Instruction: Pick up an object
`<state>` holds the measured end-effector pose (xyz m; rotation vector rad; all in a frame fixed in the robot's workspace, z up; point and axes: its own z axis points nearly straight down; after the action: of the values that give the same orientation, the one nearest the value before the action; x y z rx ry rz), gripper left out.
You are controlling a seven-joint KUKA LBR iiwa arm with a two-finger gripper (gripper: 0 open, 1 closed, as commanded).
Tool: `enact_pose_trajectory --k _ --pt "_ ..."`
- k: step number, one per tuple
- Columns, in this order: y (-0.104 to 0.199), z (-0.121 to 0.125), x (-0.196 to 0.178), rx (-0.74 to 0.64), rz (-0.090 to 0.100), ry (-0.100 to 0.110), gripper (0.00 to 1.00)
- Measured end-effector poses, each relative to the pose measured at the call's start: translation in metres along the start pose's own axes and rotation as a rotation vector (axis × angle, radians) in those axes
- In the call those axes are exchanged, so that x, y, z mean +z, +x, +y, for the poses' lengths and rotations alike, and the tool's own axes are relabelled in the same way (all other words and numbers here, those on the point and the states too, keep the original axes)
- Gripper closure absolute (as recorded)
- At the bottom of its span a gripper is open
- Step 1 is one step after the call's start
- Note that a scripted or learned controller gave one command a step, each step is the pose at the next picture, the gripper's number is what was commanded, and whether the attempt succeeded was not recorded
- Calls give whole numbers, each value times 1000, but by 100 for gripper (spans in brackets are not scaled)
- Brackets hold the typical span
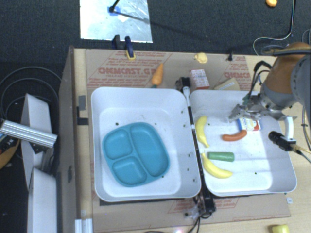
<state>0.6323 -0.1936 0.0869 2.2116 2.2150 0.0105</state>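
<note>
Right bin (279,178), on worktop (121,64): loose graspables, well apart so each can be taken singly
- upper banana (200,131), 9 o'clock
- sausage (234,136), centre
- green cylinder (220,156), 6 o'clock
- lower banana (216,168), 6 o'clock
- small packet (250,124), 1 o'clock

Pincer (249,109): low over the packet, likely the target; whether apart or together, cannot tell; nothing seen held

Left bin (99,130): blue divided tray (135,153)

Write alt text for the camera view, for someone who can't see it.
A grey robot arm reaches from the right over the right bin, which holds two bananas, a sausage and a green piece. The left bin holds a blue divided tray.
</note>
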Motion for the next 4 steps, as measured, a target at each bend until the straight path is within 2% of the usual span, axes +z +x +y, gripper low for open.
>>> enact_pose_trajectory --k 1,2,3,4 --pt "79 -15 -4 -8 -3 -5 0" --pt "87 39 1 -5 2 4 0" --pt "49 17 2 3 2 12 0" --pt "51 19 -10 -2 2 7 100"
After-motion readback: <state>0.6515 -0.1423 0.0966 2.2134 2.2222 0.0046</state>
